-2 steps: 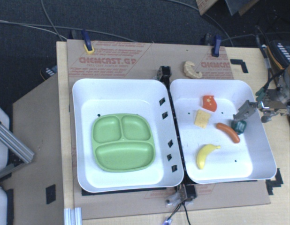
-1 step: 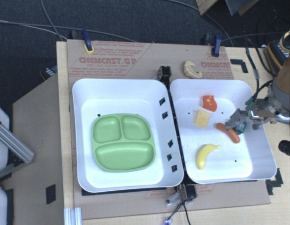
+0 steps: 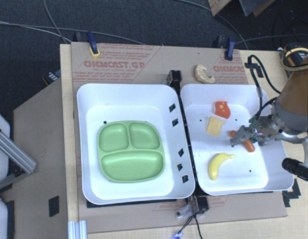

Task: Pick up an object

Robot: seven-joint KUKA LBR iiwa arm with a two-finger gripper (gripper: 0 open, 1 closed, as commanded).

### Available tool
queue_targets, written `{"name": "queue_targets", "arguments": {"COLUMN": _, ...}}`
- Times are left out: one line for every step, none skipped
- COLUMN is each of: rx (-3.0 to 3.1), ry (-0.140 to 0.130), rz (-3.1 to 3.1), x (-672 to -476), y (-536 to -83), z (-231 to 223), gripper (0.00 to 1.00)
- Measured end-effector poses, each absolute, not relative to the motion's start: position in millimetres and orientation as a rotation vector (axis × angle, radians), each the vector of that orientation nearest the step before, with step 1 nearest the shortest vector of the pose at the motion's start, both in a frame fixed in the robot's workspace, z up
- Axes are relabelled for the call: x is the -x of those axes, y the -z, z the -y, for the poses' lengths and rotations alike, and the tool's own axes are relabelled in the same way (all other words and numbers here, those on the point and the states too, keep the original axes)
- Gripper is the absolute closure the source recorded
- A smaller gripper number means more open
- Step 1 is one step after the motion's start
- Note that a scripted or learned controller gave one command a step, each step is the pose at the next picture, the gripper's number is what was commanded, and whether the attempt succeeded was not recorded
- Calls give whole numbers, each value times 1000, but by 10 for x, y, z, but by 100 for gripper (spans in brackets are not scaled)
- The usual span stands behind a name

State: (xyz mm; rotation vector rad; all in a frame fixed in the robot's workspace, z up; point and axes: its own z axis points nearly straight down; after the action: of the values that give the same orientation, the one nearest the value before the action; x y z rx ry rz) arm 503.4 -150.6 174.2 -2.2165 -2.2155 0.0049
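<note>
**A:** Pincer (image 3: 242,137) first: you see it low in the right bin (image 3: 273,180), reaching in from the right side. Whether it is open or closed, I cannot tell; the metal parts blur together.

**B:** And what is it going for?

**A:** I judge the small orange piece (image 3: 249,146), which lies just under and beside the tip, partly covered. Nothing is clearly held.

**B:** What else lies near?

**A:** A yellow block (image 3: 214,126) up and to the left, a red piece (image 3: 222,109) beyond it, and a banana (image 3: 218,165) lower down. All are apart from the tip.

**B:** So how do I do it well?

**A:** Center over the orange piece before you close, because it is small and could slip out sideways. Lift straight up, slowly. The green tray (image 3: 130,151) in the left bin (image 3: 89,133) is far away; ignore it.
</note>
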Motion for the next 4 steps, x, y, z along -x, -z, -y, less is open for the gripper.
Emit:
{"name": "queue_targets", "arguments": {"rx": 2217, "ry": -3, "rz": 2216, "x": -4971, "y": -1299, "z": 1475, "gripper": 0}}
{"name": "queue_targets", "arguments": {"rx": 2222, "ry": 2, "rz": 2220, "x": -4988, "y": -1434, "z": 1480, "gripper": 100}}
{"name": "queue_targets", "arguments": {"rx": 2225, "ry": 5, "rz": 2226, "x": -5078, "y": -1994, "z": 1550, "gripper": 100}}
{"name": "queue_targets", "arguments": {"rx": 2225, "ry": 6, "rz": 2227, "x": -4992, "y": -2523, "z": 1545, "gripper": 100}}
